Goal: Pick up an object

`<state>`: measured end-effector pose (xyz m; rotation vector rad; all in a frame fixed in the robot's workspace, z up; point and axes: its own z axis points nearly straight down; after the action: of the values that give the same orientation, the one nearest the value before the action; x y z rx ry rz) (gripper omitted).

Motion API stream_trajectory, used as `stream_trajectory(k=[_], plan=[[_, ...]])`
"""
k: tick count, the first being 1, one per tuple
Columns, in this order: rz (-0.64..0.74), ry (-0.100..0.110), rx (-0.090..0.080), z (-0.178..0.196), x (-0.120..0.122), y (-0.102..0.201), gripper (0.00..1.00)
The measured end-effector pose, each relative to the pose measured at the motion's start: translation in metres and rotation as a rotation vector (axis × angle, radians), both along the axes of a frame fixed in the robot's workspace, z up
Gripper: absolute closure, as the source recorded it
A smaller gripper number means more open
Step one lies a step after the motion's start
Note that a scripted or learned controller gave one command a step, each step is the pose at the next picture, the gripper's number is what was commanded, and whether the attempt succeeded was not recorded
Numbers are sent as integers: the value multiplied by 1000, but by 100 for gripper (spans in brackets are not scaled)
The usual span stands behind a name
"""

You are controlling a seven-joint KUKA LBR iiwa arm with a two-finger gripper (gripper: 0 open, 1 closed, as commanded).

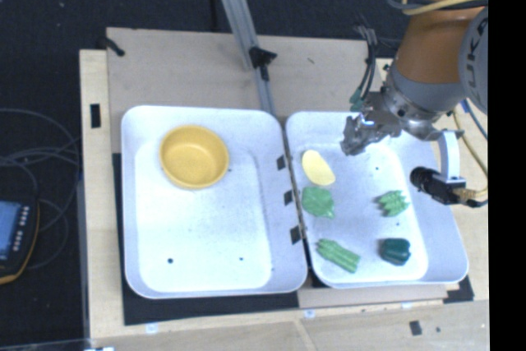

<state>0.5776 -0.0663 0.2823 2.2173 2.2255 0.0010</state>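
Observation:
My gripper (355,140) hangs over the far part of the right bin (436,259), up and to the right of a pale yellow lemon-like piece (317,168). Nothing shows between its fingers. Below the yellow piece lies a leafy green piece (318,202). A long green pod-shaped piece (339,256) rests near the bin's front. On the right side sit a small light green piece (392,203) and a dark green pepper (395,251). A yellow bowl (195,156) stands in the left bin (205,259).
A grey metal rod (238,12) slants down from the top to the gap between the bins. A black fitting with cables (440,185) sticks out beside the right bin's right wall. A handheld pendant (12,234) lies off the bench at the left.

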Motion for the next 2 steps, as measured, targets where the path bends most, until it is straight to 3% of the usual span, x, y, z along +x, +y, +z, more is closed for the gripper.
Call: stream_trajectory(k=[2], plan=[[-1,2,0,-16,11,97,100]])
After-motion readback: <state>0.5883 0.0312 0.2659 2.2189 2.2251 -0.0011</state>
